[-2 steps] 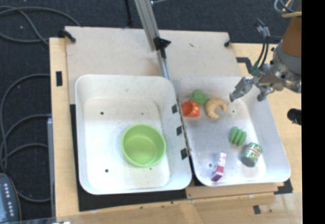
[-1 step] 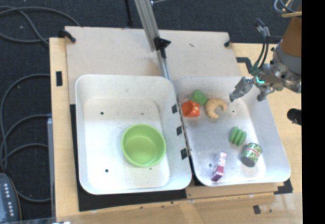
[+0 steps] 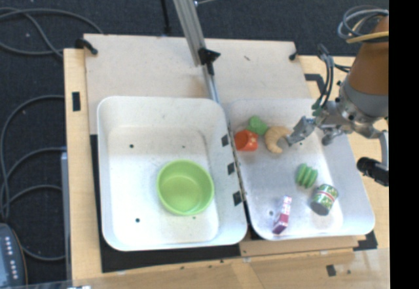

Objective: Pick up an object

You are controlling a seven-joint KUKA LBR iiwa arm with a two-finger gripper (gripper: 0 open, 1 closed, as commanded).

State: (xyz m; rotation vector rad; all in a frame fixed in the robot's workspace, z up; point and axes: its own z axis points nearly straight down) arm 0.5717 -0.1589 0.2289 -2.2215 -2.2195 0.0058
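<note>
Gripper (image 3: 291, 139) over R bin (image 3: 347, 215), tips right by tan piece (image 3: 275, 139); can't tell its state. Red item (image 3: 246, 141) and green item (image 3: 257, 126) just L of it. Bowl (image 3: 185, 187) in L bin (image 3: 118, 150).

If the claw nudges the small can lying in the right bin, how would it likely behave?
The small can lies on its side, so it would probably roll rather than slide. It looks small and likely light, so a nudge may send it against the right bin's nearby wall. Its round body could slip from a pinch.
</note>
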